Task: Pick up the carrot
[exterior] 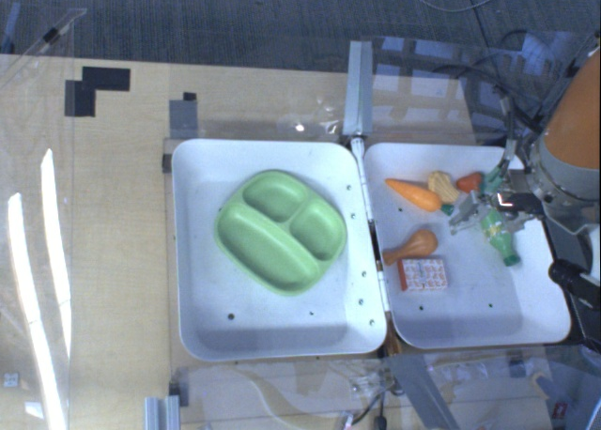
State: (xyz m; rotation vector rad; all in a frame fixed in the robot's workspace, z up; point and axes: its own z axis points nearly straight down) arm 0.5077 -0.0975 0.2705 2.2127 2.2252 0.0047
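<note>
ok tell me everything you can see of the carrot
The carrot is a small orange toy, plastic by its smooth look, tapered to a point at its left end. It lies flat on the floor of the right bin, near the back left, slanting slightly down to the right. Its thick end meets or nearly meets a tan piece. The tool hangs to its right, apart from it.

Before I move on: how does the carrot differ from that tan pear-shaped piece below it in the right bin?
The carrot is bright orange; the tan piece is duller and brownish. The carrot is a long taper, thickest at its right end; the tan piece is bulbous at the right with a narrow neck pointing left. The carrot lies nearer the bin's far wall, the tan piece mid-bin beside the red-and-white packet. Both lie flat in the right bin.
</note>
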